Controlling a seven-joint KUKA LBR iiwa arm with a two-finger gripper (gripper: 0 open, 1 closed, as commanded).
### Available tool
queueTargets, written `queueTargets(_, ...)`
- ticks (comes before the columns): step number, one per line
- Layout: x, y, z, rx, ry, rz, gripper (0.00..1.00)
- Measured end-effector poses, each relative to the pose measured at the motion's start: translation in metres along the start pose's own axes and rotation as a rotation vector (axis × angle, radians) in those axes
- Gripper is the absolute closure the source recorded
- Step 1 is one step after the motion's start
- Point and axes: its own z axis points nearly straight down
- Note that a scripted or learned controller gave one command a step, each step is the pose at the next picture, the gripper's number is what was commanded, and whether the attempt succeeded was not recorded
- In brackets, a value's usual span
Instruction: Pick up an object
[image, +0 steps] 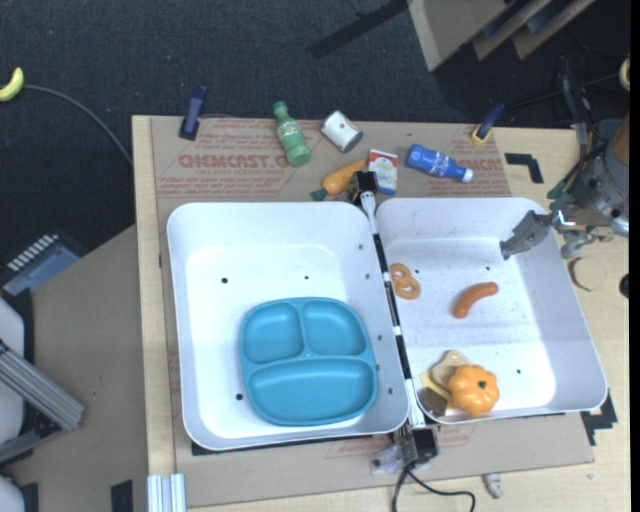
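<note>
The right bin holds a brown sausage near its middle. A small pretzel lies by its left wall. At the front, an orange pumpkin rests against a tan piece. My gripper hangs over the bin's far right rim, up and to the right of the sausage and apart from it. Nothing shows in its grasp.
In the left bin lies a blue divided plate. Behind the bins on the board lie a green bottle, a white can, a carrot, a small carton and a blue bottle.
</note>
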Motion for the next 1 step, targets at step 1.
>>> queueTargets(1, 0.0405, 0.0000, 0.1519, 0.006, 0.002, 0.000, 0.00)
